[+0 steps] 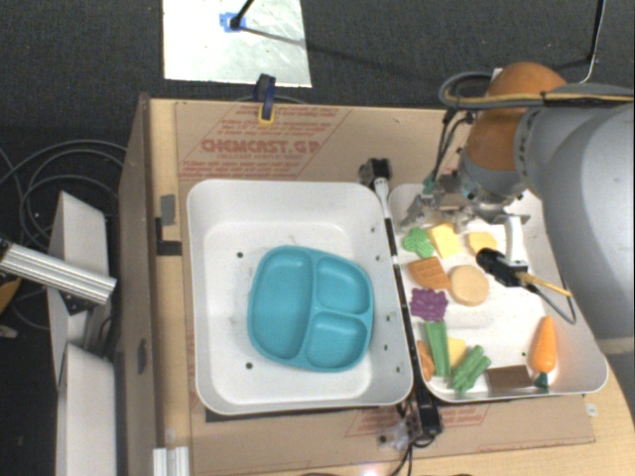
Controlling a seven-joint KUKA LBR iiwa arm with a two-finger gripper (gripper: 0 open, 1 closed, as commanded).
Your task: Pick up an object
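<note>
Toys (451,286) crowding right bin (585,370) under arm (556,157)

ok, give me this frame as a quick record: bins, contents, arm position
left bin: holds a teal divided plate
right bin: toy food, incl. purple grapes, round tan piece, orange carrot, green pieces, yellow block
arm: over the right bin's far end
gripper: low over the far-left corner, finger state unclear
held object: none seen

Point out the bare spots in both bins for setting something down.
Left bin: white floor borders the blue tray, widest behind it. Right bin: a bare patch between the tan round and carrot. Its left side is crowded, with the gripper at the back.
</note>
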